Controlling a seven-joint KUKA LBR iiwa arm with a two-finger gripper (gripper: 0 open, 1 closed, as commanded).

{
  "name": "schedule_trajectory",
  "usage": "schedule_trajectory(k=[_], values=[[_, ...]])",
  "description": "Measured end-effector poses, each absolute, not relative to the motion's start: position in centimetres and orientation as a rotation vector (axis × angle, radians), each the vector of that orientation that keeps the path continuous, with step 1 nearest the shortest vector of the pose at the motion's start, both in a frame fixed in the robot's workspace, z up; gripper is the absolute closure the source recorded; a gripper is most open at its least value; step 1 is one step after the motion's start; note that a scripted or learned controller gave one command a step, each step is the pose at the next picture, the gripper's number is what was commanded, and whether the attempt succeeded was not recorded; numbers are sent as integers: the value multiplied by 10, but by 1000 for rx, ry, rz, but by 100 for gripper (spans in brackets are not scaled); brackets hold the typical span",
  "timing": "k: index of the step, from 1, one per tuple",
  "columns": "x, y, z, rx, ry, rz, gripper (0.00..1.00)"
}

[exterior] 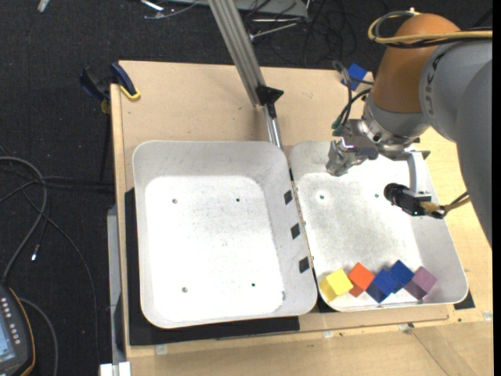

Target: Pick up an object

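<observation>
Several small blocks lie in a row along the near edge of the right bin (368, 218): a yellow block (336, 284), an orange block (361, 276), a blue block (391, 279) and a purple block (421, 281). My gripper (342, 161) hangs over the far left part of that bin, well away from the blocks. Nothing shows between its fingers.
The left bin (211, 233) sits beside the right one on the wooden bench. A slanted metal pole (239, 41) rises from behind the bins. The grey arm with its orange band (407, 53) fills the upper right, and a small black device (403, 198) hangs off the wrist.
</observation>
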State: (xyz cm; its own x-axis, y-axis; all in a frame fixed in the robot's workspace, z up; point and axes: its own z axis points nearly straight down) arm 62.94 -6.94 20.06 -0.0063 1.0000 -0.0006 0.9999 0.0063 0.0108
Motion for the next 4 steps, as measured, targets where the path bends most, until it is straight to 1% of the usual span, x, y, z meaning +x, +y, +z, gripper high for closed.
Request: schedule_trajectory(k=[1, 2, 3, 4], values=[[673, -51, 288, 2208, 2221, 12, 100], [670, -51, 282, 2217, 2224, -1, 0], [629, -61, 190, 2229, 2224, -12, 0], [541, -44, 195, 2227, 2222, -4, 0]])
